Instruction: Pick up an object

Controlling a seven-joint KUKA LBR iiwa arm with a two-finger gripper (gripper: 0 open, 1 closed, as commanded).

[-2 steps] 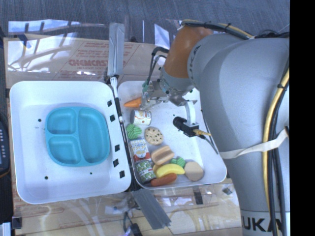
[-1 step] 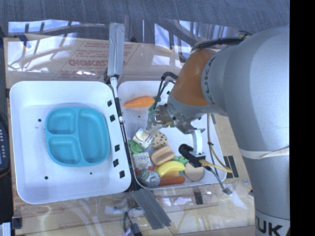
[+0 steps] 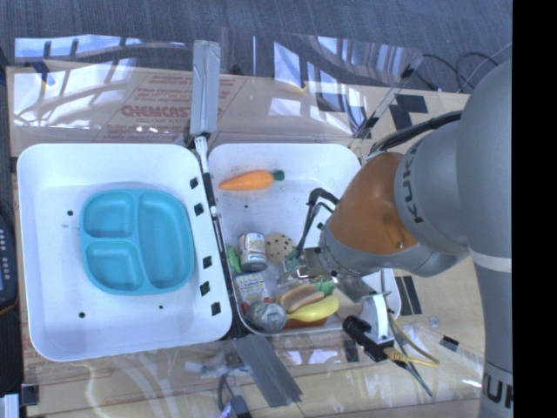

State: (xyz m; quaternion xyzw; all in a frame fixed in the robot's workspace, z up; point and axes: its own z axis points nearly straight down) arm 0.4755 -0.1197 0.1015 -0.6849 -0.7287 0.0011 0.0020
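Grey gripper (image 3: 312, 273) hung low over the right bin's (image 3: 287, 159) near clutter; finger state I could not tell. Nearest, a hot dog (image 3: 301, 298) lay just nearward, long axis left-right.

This is a robotics lab, set up for grasping trials. A large grey arm (image 3: 452, 190) with an orange band reaches in over a bench (image 3: 130, 111) covered with taped-down cardboard and clear plastic sheeting. Two shallow white bins (image 3: 43, 233) sit side by side, joined by clips and tape. Toy food serves as test pieces: a carrot (image 3: 248, 180), a can (image 3: 253, 251), a banana (image 3: 318, 309). Loose cables (image 3: 409, 355) trail across the bench edge, and grey office carpet (image 3: 174, 7) lies beyond.
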